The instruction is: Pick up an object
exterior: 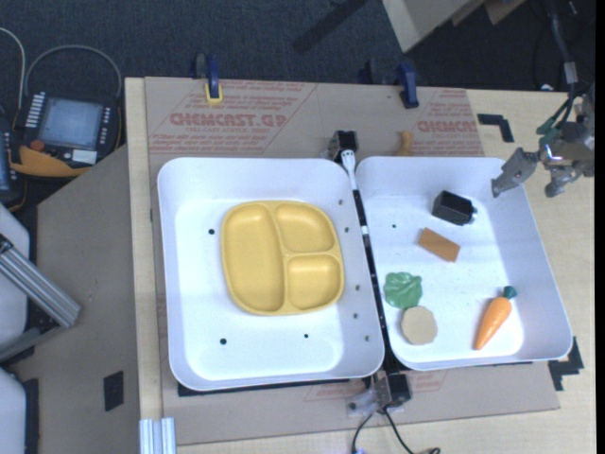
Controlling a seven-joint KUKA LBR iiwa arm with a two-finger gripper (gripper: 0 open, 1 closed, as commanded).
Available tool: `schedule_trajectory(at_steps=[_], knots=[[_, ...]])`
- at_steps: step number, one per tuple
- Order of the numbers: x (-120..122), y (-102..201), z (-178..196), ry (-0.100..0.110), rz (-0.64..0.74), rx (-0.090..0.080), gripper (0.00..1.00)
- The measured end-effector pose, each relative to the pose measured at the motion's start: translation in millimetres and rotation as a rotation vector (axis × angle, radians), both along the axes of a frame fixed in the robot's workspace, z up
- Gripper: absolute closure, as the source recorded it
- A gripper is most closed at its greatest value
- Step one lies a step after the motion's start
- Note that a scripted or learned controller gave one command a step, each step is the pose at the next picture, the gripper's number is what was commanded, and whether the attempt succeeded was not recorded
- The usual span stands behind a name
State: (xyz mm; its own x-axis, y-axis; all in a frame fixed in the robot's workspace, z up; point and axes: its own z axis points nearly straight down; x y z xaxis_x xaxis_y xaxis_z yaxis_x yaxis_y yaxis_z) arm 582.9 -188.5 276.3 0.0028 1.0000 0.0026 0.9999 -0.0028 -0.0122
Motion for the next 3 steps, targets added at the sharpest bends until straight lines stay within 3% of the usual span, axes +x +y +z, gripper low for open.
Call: schedule_trajectory(at_steps=[1,3], knots=[[2,1,6,-0.011,0.003,-0.003,0.00],[-8,7,-83,-0.006,0.002,-0.001,0.00]])
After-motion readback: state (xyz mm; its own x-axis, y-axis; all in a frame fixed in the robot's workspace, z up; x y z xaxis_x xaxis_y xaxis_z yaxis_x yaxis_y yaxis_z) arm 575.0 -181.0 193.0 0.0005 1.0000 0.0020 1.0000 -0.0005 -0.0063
